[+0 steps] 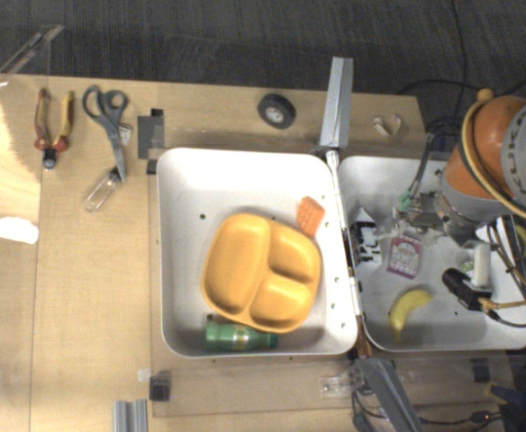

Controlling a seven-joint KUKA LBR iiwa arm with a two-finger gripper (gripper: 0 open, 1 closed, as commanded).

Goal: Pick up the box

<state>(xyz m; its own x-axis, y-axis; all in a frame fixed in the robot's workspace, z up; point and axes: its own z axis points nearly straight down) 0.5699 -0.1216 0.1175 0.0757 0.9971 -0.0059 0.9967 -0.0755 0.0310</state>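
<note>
In the right bin (380, 180), the box (404, 256), a small purple-and-pink pack, lies flat on the floor near the middle. The tool (419, 216) sits just beyond the box's far edge in this view, at the end of the grey arm (515, 165) that reaches in from the right. Whether the tool is open or closed cannot be told, and no contact with the box is visible.

A banana (407, 309) lies near the box on the near side, apart from it. A small black-and-white item (364, 238) rests just beside the box, against the bin's left wall.

The left bin (182, 205) holds a yellow divided tray (263, 271). An orange piece (310, 214) touches the tray's far right corner. A green can (239, 335) lies on its side along the near wall, partly under the tray's edge.

On the table (74, 331), well away to the left, are scissors (110, 124), red-handled pliers (51, 124) and a white scrap (13, 230). A tape roll (276, 111) lies beyond the left bin.
</note>
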